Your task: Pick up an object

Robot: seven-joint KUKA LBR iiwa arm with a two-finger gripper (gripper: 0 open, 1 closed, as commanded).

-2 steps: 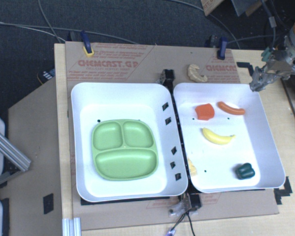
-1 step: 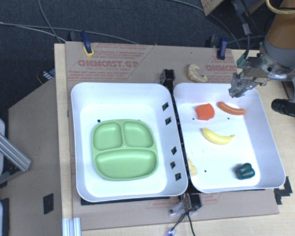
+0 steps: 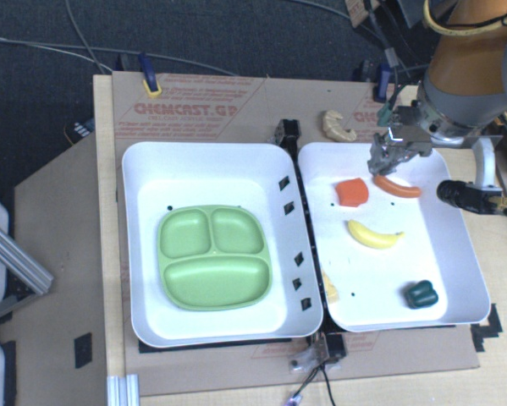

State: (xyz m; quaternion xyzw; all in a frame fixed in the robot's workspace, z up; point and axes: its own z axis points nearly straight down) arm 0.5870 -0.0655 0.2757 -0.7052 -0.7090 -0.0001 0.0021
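**Reaching, nothing lifted yet**

Worktop [image 3: 194,100] with two bins: left bin [image 3: 143,167] bearing a green tray [image 3: 213,256]; right bin [image 3: 456,252] with orange block [image 3: 351,192], banana [image 3: 373,234], sausage [image 3: 397,188], dark green piece [image 3: 421,293]. Arm [image 3: 469,66] in from the right (top cut off). Hand [image 3: 392,161] low, just above the sausage's near end. Grasp and lift left to do, by the look of it. Hand's spread: cannot tell, too dark and small.

We cannot tell the gripper's [image 3: 387,164] finger spacing; it hides the sausage's [image 3: 401,189] near end, and the arm [image 3: 469,49] is cropped.
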